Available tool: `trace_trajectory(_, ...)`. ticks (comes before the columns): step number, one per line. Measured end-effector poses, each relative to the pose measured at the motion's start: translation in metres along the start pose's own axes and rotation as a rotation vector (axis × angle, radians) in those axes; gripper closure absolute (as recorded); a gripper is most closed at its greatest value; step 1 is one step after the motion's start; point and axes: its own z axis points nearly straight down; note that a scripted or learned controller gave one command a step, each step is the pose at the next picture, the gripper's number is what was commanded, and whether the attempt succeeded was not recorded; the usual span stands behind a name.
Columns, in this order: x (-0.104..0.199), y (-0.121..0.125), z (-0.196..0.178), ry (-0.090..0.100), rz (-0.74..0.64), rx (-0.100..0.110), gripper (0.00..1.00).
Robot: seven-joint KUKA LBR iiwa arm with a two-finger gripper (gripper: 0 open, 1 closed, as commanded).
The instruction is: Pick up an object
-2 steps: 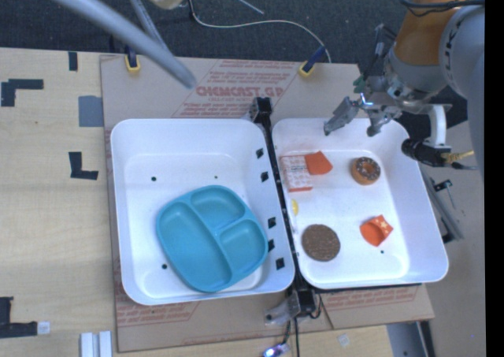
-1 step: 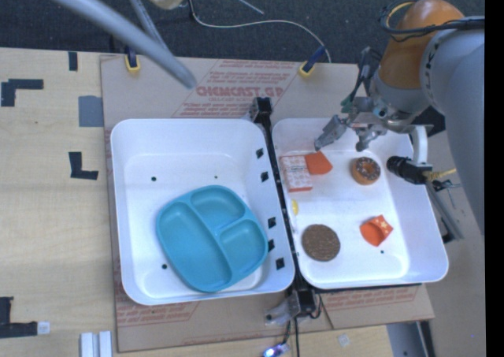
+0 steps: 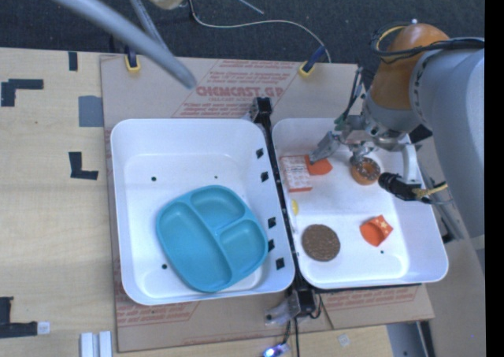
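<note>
The grey arm (image 3: 441,103) comes in from the right, its orange band showing just above the wrist, and it leans down over the far part of the right bin (image 3: 417,269). Its jaws (image 3: 335,146) point left and down towards the bin floor, but from here I cannot tell whether they stand open or closed, nor whether anything sits between them.

Just beside the jaws' tip lies a small orange piece (image 3: 319,166), touching or nearly touching the right edge of a flat pinkish packet (image 3: 295,173) that rests against the bin's left wall. A little to the right, under the wrist, sits a small round brownish object (image 3: 365,170). Nearer to me, a dark brown disc (image 3: 321,242) lies flat in the middle of the bin, and an orange-red crumpled piece (image 3: 376,229) rests to its right, apart from it. A tiny yellow bit (image 3: 294,206) sits by the left wall.

The left bin (image 3: 134,143) holds a blue divided plate (image 3: 213,237), lying flat towards its near side. Both bins rest on a cardboard sheet (image 3: 228,87) on the tabletop (image 3: 47,190).
</note>
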Motion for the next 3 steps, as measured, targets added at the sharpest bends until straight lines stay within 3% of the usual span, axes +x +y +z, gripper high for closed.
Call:
trace_trajectory(1, 0.001, 0.002, -0.014, 0.000, -0.002, -0.006, 1.00)
trace_trajectory(3, 0.008, 0.010, -0.130, 0.000, -0.002, -0.011, 1.00)
